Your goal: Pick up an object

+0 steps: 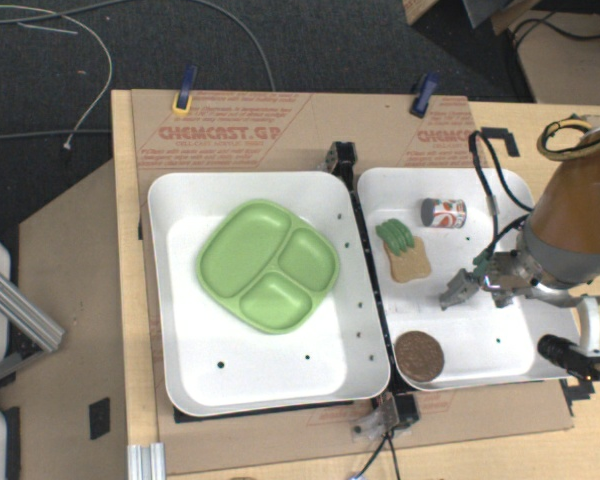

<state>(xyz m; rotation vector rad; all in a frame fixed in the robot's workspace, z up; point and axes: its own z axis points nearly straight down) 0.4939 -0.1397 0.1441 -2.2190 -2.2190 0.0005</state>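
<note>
Three candidates: all in the right bin [500, 353], none gripped yet.
landmark: right bin; everything below is placed against it.
can [444, 212]: lying on its side near the bin's far wall. Looks light, stiff, round, so likely to roll or slip; take it across the body, not the ends.
green-and-tan toy [403, 250]: by the bin's left wall, just nearer than the can. Looks soft and light, forgiving; pinch across the narrow middle.
brown disc [418, 355]: at the bin's near-left corner. Flat and low, hard to get fingers under; worst pick.
pincer [458, 290]: over the bin's middle, pointing left, nothing between the fingers; gap not readable, cannot tell wide or narrow.
left bin [180, 368]: green divided plate [268, 265]; wide, awkward, skip.
call: soft toy, nearest.
</note>
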